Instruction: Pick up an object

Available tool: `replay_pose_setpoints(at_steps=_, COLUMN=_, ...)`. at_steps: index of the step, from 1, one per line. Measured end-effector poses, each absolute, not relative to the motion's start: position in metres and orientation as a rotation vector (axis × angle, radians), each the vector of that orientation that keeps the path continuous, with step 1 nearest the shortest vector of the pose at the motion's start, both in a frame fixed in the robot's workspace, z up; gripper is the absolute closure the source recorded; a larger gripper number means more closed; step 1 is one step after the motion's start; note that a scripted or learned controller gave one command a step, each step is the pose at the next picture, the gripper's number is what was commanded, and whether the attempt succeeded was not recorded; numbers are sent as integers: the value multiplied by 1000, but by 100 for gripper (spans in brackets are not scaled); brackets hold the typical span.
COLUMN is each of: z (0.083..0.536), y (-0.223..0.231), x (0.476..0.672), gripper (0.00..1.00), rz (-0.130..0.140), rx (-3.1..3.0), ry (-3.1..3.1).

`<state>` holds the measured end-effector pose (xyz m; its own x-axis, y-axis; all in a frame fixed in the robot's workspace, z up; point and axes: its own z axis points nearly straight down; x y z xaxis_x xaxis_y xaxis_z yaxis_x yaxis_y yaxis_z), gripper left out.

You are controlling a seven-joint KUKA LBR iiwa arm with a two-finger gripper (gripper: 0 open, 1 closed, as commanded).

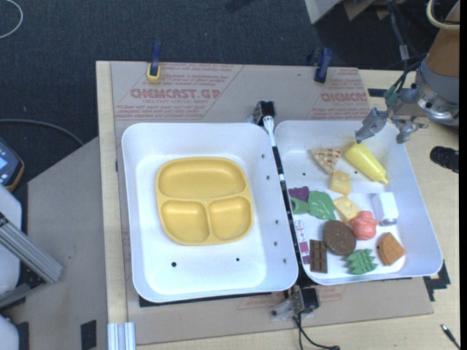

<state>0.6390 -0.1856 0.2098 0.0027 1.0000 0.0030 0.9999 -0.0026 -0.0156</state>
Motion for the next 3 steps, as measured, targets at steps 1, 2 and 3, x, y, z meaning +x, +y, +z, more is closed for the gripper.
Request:
replay_pose_setpoints(at_steps=1, z=220, y=-185, x=642, gripper=0, rz=0, rx=-2221, ry=-2221)
replay_pose_setpoints(at_steps=2, z=160, y=-181, x=647, gripper=0, rz=2, rx=-2217, ry=-2223)
replay_pose_setpoints(at_steps=3, z=101, y=-184, x=648, gripper=0, rz=1, rx=-2221, ry=-2224)
